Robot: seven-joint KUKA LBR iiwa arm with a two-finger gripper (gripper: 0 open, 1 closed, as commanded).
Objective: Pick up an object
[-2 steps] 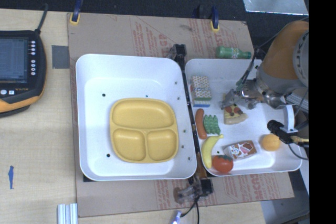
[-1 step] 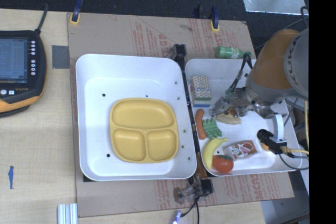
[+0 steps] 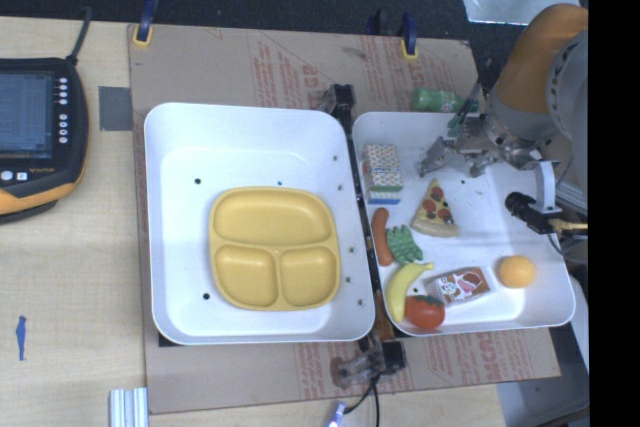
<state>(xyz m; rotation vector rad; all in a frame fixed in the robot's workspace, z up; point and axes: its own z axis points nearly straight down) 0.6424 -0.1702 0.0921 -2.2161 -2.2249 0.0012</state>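
Looking down at the right bin, we see our gripper hanging over its top part, with its two fingers spread apart and nothing between them. Just below it lies the toy pizza slice, and we think this is the thing to grab. It looks small, light and hard, like plastic. It lies flat, so it may slip away if we pinch it from the top. We guess the best spot is across its two slanted sides, near the thick crust. Beside it are a checkered block, a red sausage, a green toy, a banana, a tomato, a small packet and an orange. The left bin holds a yellow tray.
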